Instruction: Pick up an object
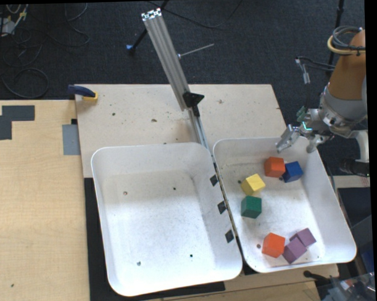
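- The claw (299,138) hangs over the far edge of the right bin (339,234), fingers spread wide, with nothing between them.
- Just beyond its tips lie an orange cube (274,167) and a blue cube (293,171), touching.
- A yellow cube (253,184) and a green cube (251,207) sit mid-bin.
- Another orange cube (273,244) and two purple cubes (299,245) cluster near the front.

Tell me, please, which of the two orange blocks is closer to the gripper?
The orange block at the far end of the right bin, touching the blue block. It lies just below the gripper; the other orange block sits beside the purple blocks.
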`<move>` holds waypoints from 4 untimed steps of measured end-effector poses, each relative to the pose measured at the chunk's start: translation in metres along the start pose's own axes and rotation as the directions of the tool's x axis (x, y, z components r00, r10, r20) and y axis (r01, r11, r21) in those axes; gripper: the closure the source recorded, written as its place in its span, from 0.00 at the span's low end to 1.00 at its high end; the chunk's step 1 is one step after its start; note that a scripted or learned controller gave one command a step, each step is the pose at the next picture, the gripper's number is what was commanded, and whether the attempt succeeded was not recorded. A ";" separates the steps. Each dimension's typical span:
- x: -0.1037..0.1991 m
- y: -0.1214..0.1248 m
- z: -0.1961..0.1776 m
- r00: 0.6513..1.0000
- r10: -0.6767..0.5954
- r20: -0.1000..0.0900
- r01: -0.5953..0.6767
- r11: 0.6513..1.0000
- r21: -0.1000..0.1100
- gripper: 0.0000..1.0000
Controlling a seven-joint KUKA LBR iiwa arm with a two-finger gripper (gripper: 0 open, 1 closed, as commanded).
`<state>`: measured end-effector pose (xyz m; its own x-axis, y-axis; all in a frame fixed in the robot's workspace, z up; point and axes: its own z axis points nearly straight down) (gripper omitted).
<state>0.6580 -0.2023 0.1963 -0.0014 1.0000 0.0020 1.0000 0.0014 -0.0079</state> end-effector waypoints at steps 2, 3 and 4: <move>0.003 -0.004 0.061 1.000 -0.002 0.000 0.002 1.000 0.001 0.00; 0.002 0.004 0.076 1.000 -0.006 0.009 0.006 0.999 -0.032 0.00; 0.001 0.002 0.069 1.000 -0.009 0.011 0.009 1.000 -0.024 1.00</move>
<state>0.6595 -0.2011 0.1269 -0.0103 0.9999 -0.0090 0.9998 0.0105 0.0160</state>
